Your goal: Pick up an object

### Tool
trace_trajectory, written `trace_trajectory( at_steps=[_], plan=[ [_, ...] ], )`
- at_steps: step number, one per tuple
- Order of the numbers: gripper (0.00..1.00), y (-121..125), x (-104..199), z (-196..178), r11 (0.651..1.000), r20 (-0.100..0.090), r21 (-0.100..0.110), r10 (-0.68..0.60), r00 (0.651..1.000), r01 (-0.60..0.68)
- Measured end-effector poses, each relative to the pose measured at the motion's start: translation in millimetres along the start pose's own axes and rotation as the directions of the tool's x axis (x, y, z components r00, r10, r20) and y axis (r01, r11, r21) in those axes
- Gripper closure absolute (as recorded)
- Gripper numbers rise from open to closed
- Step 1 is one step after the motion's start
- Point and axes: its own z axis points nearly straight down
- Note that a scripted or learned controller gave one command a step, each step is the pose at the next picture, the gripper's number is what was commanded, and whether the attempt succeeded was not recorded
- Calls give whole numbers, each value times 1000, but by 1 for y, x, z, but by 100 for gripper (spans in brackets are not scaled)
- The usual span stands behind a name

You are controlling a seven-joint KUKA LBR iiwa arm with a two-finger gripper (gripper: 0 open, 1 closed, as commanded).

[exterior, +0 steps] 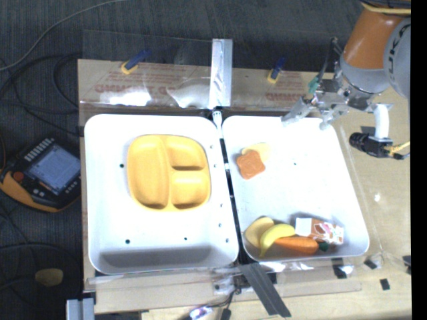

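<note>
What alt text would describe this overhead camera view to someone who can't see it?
A robot arm's end effector hovers at the far edge of the right white bin, which holds toy food: an orange slice, banana and carrot. The left bin holds a yellow divided tray.

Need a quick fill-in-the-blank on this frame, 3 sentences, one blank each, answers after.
1. The yellow divided tray lies in the ____ bin.
2. The carrot lies at the near wall of the right bin, next to the ____.
3. The gripper hovers over the right bin's ____ edge, apart from the orange piece.

Answers: left; banana; far
</note>
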Motion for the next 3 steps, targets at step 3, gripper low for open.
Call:
trace_trajectory(
  at_steps=[3],
  plan=[
    [0, 4, 8, 144, 991, 2, -17, -135, 991, 135]
  ],
)
